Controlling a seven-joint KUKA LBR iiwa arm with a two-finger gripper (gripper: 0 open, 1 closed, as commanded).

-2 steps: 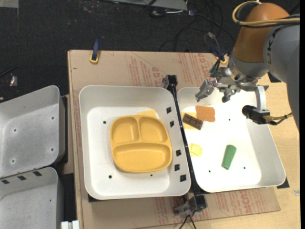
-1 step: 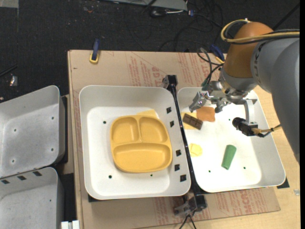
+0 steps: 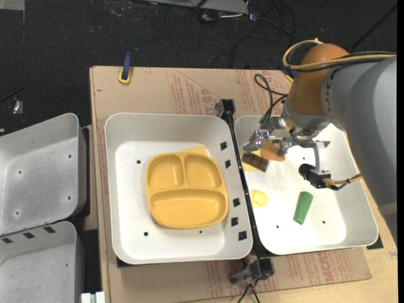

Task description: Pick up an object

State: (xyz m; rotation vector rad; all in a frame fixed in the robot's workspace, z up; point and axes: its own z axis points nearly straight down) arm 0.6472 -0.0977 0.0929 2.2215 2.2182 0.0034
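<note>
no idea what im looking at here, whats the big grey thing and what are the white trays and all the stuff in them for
The big grey thing with the orange band is a robot arm, reaching in from the right. One camera fixed above the bench looks down at a slant. At the arm's end is its grasping tool, low over the right white plastic bin. I cannot tell whether it holds anything. Its job is to pick up an object. In that bin lie a green block, a small yellow piece, a brown piece and an orange piece by the tool. The left white bin holds a yellow divided plastic plate.
</note>
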